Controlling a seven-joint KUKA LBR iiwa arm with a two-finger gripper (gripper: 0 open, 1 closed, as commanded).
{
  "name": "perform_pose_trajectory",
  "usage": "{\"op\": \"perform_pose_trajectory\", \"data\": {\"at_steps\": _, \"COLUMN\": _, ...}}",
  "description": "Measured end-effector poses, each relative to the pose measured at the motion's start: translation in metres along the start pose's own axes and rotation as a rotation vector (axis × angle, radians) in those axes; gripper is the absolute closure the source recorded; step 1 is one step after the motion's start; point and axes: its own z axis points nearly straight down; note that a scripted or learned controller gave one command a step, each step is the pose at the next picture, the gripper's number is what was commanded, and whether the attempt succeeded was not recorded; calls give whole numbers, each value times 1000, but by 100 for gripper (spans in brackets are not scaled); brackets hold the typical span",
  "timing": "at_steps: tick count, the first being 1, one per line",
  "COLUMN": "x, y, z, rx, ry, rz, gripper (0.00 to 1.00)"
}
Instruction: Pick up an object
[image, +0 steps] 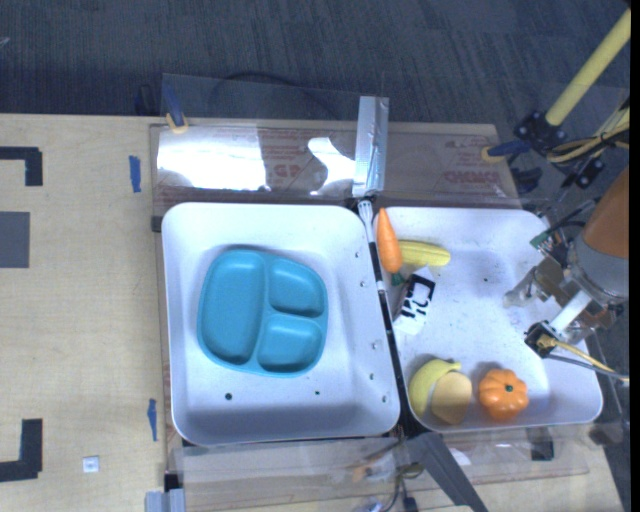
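From what I see nothing's picked yet — gripper (556, 318) sits at the right bin's (480, 235) right edge, jaw state I can't tell — pumpkin (502, 393) lies near it, apart, on the bin floor.

Arm (610, 235): cut off by the right frame edge; only the orange band and wrist visible. Gripper (545, 318): finger state unresolved, hardware blurred. Left of it, the black-and-white tag (417, 297) carries illegible markings. Below-left, the yellow fruit (429, 378) is partly hidden behind the tan piece (452, 395).
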Motion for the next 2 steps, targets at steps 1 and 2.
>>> {"op": "perform_pose_trajectory", "data": {"at_steps": 1, "x": 81, "y": -34, "z": 39, "rx": 3, "ry": 0, "rz": 116, "gripper": 0}}
{"op": "perform_pose_trajectory", "data": {"at_steps": 2, "x": 116, "y": 3, "z": 46, "rx": 0, "ry": 0, "rz": 88, "gripper": 0}}
